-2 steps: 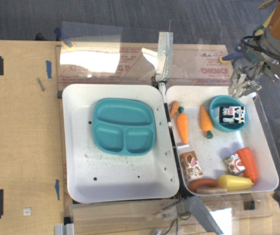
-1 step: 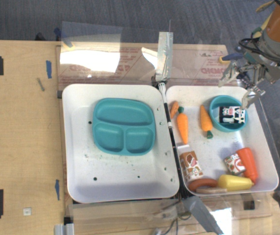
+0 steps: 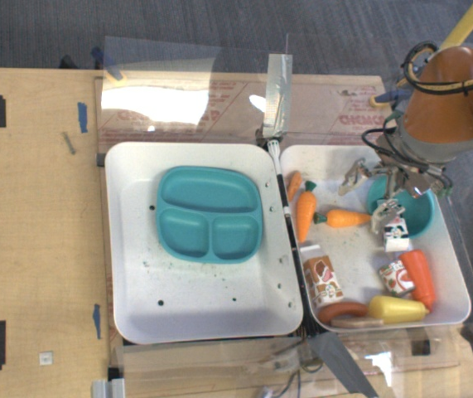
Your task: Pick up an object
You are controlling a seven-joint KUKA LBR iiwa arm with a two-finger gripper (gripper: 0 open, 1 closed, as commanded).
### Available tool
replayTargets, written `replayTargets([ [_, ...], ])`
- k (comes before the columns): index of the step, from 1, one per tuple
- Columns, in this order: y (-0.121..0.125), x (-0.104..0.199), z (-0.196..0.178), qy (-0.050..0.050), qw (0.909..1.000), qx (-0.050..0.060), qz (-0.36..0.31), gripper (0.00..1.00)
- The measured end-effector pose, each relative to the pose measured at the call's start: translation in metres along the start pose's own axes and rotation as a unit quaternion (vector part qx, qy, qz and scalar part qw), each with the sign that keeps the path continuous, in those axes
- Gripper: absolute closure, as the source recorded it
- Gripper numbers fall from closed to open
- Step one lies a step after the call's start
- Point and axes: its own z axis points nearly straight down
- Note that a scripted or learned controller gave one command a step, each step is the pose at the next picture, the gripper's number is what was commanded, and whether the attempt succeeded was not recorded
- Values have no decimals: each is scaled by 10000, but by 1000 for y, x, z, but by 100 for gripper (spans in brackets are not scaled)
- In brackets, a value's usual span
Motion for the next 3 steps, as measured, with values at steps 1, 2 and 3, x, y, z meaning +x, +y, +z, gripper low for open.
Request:
replayTargets([
  [1,-5,82,17,-27,9997,40,244,0],
  [2,39,42,18,-62,9997,50,245,0],
  [3,57,106,18,-55,9995,60,-292,0],
])
